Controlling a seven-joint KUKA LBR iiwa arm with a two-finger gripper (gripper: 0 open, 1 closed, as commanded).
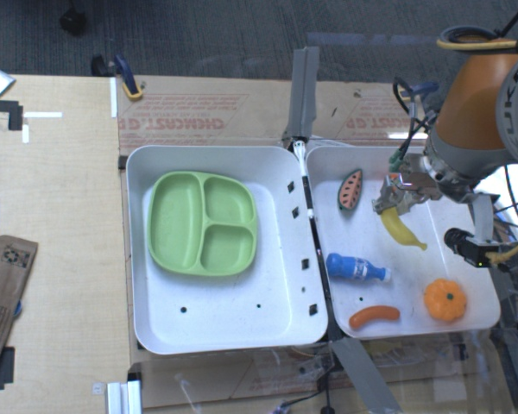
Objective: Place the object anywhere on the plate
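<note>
You see the claw (395, 203) closed on the upper end of a curved, smooth yellow banana (402, 228) in the right bin (492, 317). The glossy green three-part plate (202, 223) lies in the left bin (224, 317).

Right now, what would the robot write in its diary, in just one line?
gripper: over right bin, touching banana | fingers: unclear | green plate: left bin, bare | step: pick not confirmed
</note>
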